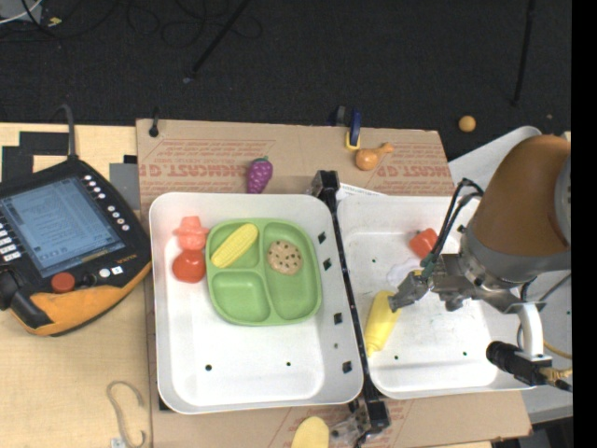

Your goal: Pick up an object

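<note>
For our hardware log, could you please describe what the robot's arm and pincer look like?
The arm is bulky and rounded, orange-brown on top and grey lower down. Dark cables run along it toward the wrist. The pincer is a dark grey metal assembly. I can read no markings on it.

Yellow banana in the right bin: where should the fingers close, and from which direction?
Grip the yellow banana across its thicker upper middle, coming straight down. It lies lengthwise along the right bin's left wall, so close the fingers across its narrow width, probably shifted slightly right to clear that wall. The gripper is already just beside it.
</note>
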Controlling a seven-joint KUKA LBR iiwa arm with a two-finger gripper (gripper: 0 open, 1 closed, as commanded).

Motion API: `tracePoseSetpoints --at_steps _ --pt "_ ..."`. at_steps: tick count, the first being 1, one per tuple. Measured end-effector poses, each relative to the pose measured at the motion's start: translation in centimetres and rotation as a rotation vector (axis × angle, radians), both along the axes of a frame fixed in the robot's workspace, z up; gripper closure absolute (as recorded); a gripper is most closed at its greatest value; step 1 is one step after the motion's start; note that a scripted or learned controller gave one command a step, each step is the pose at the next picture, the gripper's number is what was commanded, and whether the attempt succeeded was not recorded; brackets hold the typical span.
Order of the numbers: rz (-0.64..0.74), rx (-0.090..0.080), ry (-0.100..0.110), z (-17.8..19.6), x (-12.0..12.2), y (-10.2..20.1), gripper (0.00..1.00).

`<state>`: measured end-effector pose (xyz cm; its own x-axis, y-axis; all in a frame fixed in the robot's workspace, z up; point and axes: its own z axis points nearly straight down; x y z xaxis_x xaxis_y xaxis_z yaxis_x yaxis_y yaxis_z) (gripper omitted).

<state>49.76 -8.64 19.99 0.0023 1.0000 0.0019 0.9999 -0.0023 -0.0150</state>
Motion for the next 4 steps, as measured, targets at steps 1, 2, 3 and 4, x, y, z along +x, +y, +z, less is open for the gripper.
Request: tracePoseSetpoints --at_steps 1,2,3,4 --pt "0.002 -0.002 -0.013 0.6 0.3 0.0 0.0" --pt "0.003 0.0 -0.006 -5.7 0.5 -0.2 0.0" --pt "0.003 0.0 -0.006 -11.1 0.4 0.0 0.0" --pt "-0.006 0.0 -0.008 -9.9 0.4 -0.2 1.0"
